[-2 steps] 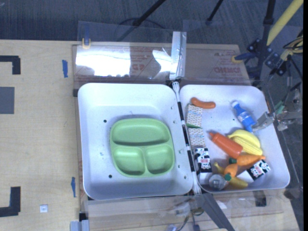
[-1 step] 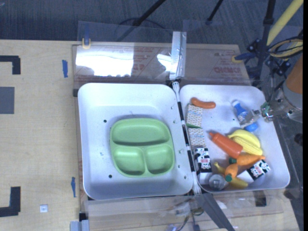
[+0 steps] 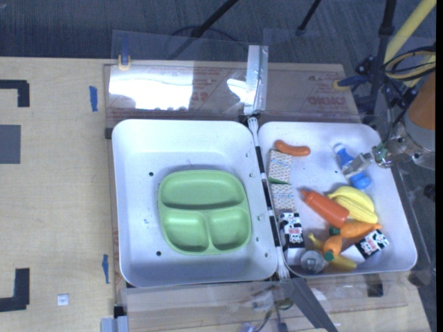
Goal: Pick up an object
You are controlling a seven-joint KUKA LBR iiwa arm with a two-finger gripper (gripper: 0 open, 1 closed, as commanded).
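Tool (image 3: 368,159) of the grey arm reaches in from the right edge and hangs over the upper right part of the right bin (image 3: 405,254), just beside a small blue bottle (image 3: 344,156) with a blue cap. Its metal tip is small and blurred against the white floor, so I cannot tell whether it is parted or clenched, and nothing can be seen gripped in it. My guess is that it sits there because the bottle is the nearest loose object on that side.

Nearest the viewer, along the bin's front rim, the toys lie heaped and touching: a round grey lid-like piece (image 3: 311,261), a carrot (image 3: 332,244), and two small black-and-white cartons (image 3: 293,228), one at each end of the heap. What lies under the heap is hidden. Just behind sit a red-orange bottle shape (image 3: 324,206) and a yellow banana (image 3: 356,203), overlapping. A patterned flat packet (image 3: 280,178) lies along the divider. Farther back, a sausage (image 3: 292,149) rests alone, well apart from the pile, and looks an easy pick.

The left bin (image 3: 131,185) holds a green divided tray (image 3: 204,209). Beyond both bins, a clear screen catches glare. The arm's body is cut off at the right, and the wooden tabletop (image 3: 55,185) extends left.
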